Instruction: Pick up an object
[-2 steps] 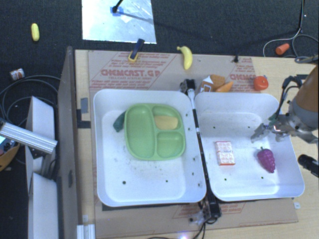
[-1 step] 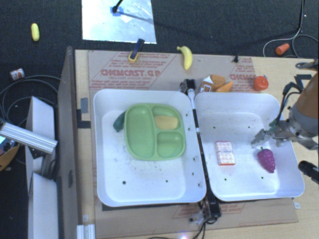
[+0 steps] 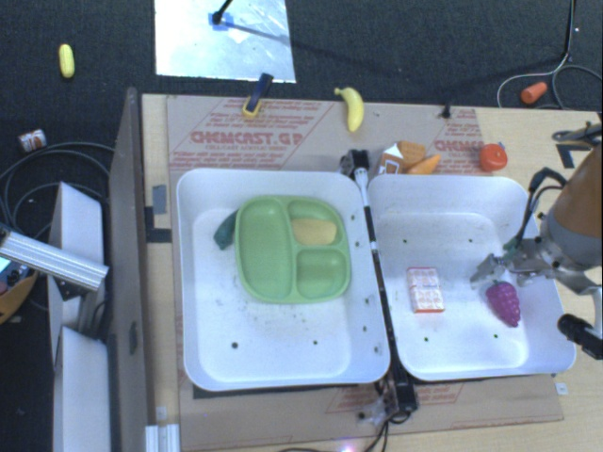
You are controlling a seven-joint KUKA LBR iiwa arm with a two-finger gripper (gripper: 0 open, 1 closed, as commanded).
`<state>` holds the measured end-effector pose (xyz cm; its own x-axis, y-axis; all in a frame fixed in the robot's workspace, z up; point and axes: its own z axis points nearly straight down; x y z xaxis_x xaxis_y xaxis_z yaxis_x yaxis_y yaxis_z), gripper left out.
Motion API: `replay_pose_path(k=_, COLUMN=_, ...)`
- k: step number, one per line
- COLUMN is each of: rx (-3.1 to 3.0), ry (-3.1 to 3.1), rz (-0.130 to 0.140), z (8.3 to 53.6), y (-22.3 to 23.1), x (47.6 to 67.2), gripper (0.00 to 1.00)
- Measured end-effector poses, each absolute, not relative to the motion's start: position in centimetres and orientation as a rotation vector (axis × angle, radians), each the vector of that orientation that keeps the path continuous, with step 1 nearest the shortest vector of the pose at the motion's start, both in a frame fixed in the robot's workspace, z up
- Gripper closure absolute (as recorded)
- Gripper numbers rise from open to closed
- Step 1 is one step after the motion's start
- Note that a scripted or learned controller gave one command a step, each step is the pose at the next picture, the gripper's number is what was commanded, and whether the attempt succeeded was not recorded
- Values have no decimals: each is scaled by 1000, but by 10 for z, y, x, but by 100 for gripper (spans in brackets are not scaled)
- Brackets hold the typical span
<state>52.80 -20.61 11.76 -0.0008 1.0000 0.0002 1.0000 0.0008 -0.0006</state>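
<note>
In the right bin point(image 3: 452, 217), a bunch of purple toy grapes point(image 3: 504, 303) lies near the right wall. A small red and white box point(image 3: 426, 290) lies to its left, about mid-bin. My gripper point(image 3: 513, 266) hangs just above and behind the grapes, and the grey arm point(image 3: 577, 219) reaches in from the right. Nothing shows as held. The left bin point(image 3: 207, 347) holds a green divided plate point(image 3: 287, 252) with a yellow item point(image 3: 314, 229) in its upper right compartment. A dark green item point(image 3: 224, 230) lies beside the plate's left rim.
Behind the bins on the cardboard lie a banana point(image 3: 353, 108), orange toy pieces point(image 3: 413, 158), a red-orange object point(image 3: 493, 157) and a yellow-handled tool point(image 3: 254, 99). A ridge point(image 3: 372, 252) divides the two bins. Cables run along the far right.
</note>
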Motion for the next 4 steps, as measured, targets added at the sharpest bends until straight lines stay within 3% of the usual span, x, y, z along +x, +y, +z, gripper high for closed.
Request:
replay_pose_path(k=1, rx=-2224, ry=-2234, rz=-7, z=209, y=-207, x=529, gripper=0)
replay_pose_path(k=2, rx=-2219, ry=-2229, rz=-2, z=192, y=-207, x=545, gripper=0)
replay_pose_path(k=3, rx=-2221, ry=-2222, rz=0, z=79, y=-206, x=538, gripper=0)
replay_pose_path(k=4, rx=-2225, ry=-2225, rz=-3, z=149, y=-207, x=508, gripper=0)
